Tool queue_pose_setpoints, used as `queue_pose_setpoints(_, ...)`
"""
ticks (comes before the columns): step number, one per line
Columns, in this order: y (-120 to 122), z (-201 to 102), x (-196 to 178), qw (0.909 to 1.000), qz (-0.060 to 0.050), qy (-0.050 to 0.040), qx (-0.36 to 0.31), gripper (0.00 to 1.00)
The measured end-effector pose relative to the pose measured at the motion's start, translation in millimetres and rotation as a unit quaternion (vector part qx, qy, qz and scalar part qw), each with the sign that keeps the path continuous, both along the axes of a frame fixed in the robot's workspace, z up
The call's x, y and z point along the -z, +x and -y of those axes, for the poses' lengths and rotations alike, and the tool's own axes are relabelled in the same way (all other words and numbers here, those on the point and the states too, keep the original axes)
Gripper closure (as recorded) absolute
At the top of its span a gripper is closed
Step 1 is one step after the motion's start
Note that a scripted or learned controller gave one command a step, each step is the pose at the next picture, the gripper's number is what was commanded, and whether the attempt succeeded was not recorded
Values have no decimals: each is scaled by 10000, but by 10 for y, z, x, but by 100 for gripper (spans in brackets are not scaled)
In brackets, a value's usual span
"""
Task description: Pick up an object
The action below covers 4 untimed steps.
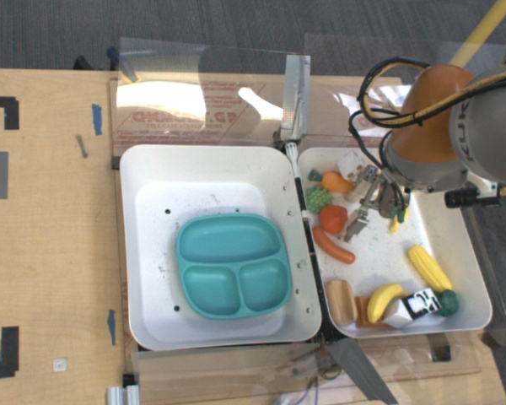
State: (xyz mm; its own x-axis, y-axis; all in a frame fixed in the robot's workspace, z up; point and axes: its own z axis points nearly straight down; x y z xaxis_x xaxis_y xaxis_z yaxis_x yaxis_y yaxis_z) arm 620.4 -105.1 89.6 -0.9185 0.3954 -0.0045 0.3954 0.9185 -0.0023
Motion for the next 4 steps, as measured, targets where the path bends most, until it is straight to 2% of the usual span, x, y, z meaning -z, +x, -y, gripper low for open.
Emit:
queue_pose_setpoints(1,94,-50,-9,9990,-170,4,419,0)
queue_pose_setpoints(2,144,-76,-5,9952,-268,31,937,0)
queue_pose_setpoints(3,230,-83,-5,9910,-426,35,1271,0)
queue_pose_setpoints(4,225,-88,13,9795,-409,62,1969,0)
